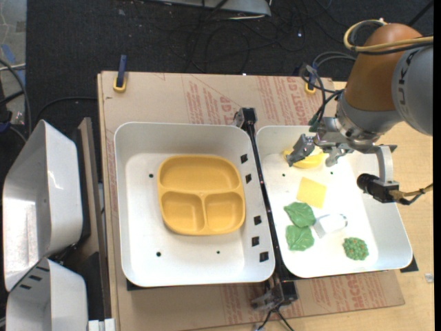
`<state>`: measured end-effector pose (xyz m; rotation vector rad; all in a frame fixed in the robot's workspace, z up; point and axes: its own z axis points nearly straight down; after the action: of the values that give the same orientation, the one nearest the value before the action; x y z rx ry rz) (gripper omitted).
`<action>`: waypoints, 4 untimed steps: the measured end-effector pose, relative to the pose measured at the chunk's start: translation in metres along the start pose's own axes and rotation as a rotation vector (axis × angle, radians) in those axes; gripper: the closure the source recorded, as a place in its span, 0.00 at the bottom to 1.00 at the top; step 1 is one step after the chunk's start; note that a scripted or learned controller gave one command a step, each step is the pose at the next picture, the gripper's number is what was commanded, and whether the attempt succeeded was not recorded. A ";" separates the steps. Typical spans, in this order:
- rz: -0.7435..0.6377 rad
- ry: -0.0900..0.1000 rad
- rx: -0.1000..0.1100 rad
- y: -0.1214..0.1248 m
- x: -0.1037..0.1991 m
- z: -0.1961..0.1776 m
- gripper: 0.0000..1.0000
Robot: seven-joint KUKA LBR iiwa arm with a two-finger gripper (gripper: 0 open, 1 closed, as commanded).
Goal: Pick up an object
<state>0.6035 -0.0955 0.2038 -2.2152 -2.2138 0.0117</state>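
The gripper (315, 152) is seen low over the right bin (386, 226), at its far-left corner, with the jaws spread to either side of a yellow banana-like piece (310, 161) that lies directly beneath them. No pinch is seen yet. Nearer the camera from that piece, a yellow square slice (311, 192) and green leafy pieces (300, 226) are left untouched.

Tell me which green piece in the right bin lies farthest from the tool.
The rough round green piece near the bin's front right corner; the two leafy ones lie closer to the tool.
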 end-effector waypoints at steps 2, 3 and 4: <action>0.000 -0.002 -0.007 0.008 -0.001 0.057 0.00; 0.001 -0.001 -0.007 0.007 0.000 0.111 0.00; 0.002 -0.002 -0.013 0.009 -0.001 0.097 1.00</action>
<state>0.6111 -0.0959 0.1071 -2.2251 -2.2194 -0.0010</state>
